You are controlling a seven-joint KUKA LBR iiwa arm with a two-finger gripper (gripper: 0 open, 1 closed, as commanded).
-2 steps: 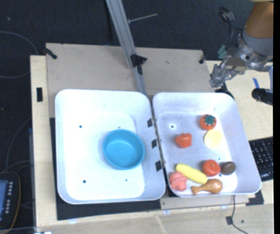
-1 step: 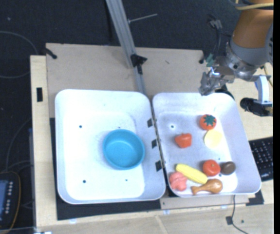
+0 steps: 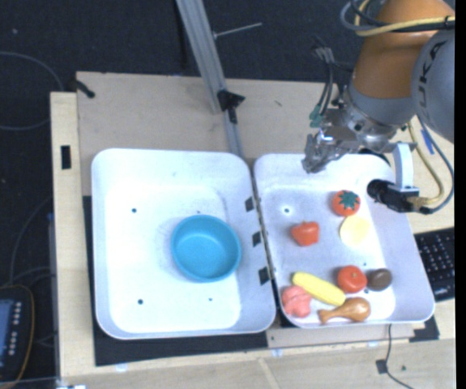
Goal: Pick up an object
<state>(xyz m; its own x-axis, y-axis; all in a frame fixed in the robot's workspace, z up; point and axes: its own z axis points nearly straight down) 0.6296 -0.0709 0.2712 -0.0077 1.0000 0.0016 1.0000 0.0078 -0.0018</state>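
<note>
The claw (image 3: 317, 157) hangs over the far edge of the right bin (image 3: 403, 298) (its grip I cannot tell), above a tomato (image 3: 346, 203) and pepper (image 3: 305, 233).

You see the gripper (image 3: 317, 157) above the far edge of the right bin (image 3: 403, 298). In that bin lie a tomato (image 3: 346, 202), a red piece (image 3: 305, 233), a banana (image 3: 318, 288) and a drumstick (image 3: 345, 310); left of it, a blue bowl (image 3: 206, 248).
</note>
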